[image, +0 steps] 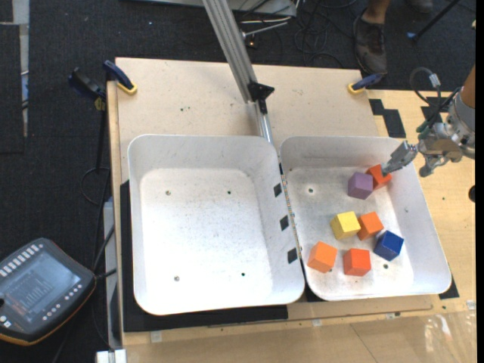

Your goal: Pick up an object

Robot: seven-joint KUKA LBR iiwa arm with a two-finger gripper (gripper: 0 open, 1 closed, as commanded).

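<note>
This is a robotics lab or test cell rather than a home or shop. A pale wooden bench (pixel 197 97) stands on dark carpet, with clamps (pixel 121 78) fixing its far corners. Two shallow white bins (pixel 151 157) sit side by side on it, and a slanted aluminium pole (pixel 227 36) rises from the far side between them. A teach pendant (pixel 38 290) with a screen lies on the floor at the near left. Cables (pixel 318 21) trail across the carpet at the far side, where someone's shoe (pixel 370 40) stands.

No text, label, brand or number can be read anywhere.
</note>
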